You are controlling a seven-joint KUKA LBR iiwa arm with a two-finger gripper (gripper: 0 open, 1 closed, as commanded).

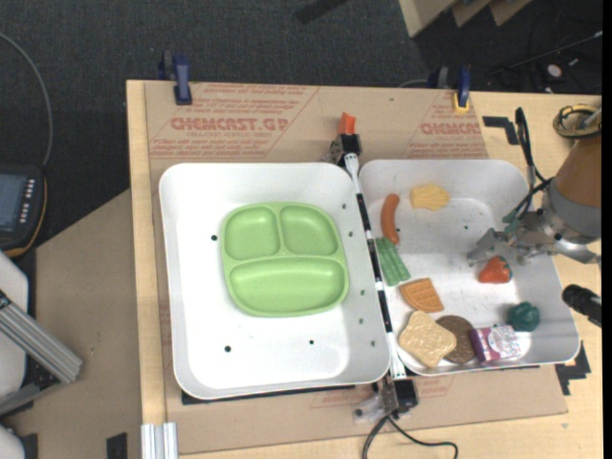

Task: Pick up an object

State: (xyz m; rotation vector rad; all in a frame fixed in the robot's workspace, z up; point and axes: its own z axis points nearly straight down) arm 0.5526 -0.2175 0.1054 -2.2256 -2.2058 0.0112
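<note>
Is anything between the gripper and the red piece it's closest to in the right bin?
Nothing visible. The gripper sits directly above the red piece near the right bin's right side, with no other item between them. The nearest neighbour, a green piece, lies lower down, off that path.

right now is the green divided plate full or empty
Empty: the green divided plate in the left bin shows bare green in all three compartments.
</note>
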